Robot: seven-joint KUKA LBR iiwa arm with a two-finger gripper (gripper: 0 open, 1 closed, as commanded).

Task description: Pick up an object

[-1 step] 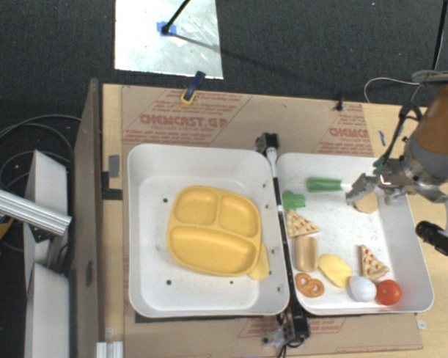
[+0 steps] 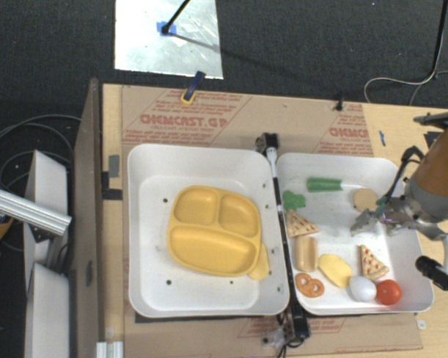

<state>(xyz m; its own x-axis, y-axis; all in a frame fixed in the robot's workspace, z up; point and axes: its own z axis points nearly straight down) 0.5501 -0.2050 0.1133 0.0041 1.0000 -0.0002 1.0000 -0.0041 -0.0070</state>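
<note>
A: Left bin [image 2: 146, 208], far left of the pincer: yellow tray [image 2: 211, 229], three wells, sitting mid-floor. Bare white floor rings it, widest along the left wall.

B: And the divider?

A: The two rims meet along a dark rail, well left of the pincer. Right bin [image 2: 342, 165]: green piece [image 2: 323, 185] up-left of the pincer, pizza wedge [image 2: 299, 226] left of it, bread stick [image 2: 306, 252] and pretzel [image 2: 309, 285] down-left. Lemon [image 2: 335, 270] below-left, tan disc [image 2: 365, 198] just above.

B: Pincer [image 2: 368, 221] itself?

A: Low over the bin floor, fingers spread a little, nothing between them. Open floor just left of it. Second wedge [image 2: 371, 261] sits below, then egg [image 2: 362, 289] and tomato [image 2: 388, 292] near the front rim.

B: Any writing?

A: "CHEMCAST GP" in red on the brown sheet [image 2: 204, 115] behind both bins, upside down, up-left and above the pincer.
</note>
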